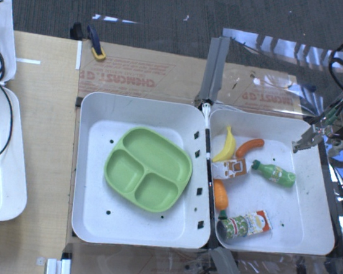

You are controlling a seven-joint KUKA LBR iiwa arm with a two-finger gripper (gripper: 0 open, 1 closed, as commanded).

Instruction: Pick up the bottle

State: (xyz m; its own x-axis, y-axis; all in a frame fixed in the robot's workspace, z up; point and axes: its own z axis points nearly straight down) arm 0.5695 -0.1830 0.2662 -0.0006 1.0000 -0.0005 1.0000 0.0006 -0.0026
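A small green bottle (274, 174) lies on its side in the right bin (308, 242), its cap pointing left. A second bottle (244, 225), with a green cap and a red and white label, lies near that bin's front left corner. My gripper (303, 142) hangs over the bin's far right rim, up and to the right of the green bottle and apart from it. Nothing shows in its grasp.
The right bin also holds a banana (225, 145), an orange sausage-shaped piece (249, 146), a small white carton (232, 169) and an orange (219, 195). A green divided plate (148, 170) lies in the left bin (83, 215). Cables and metal framing crowd the right edge.
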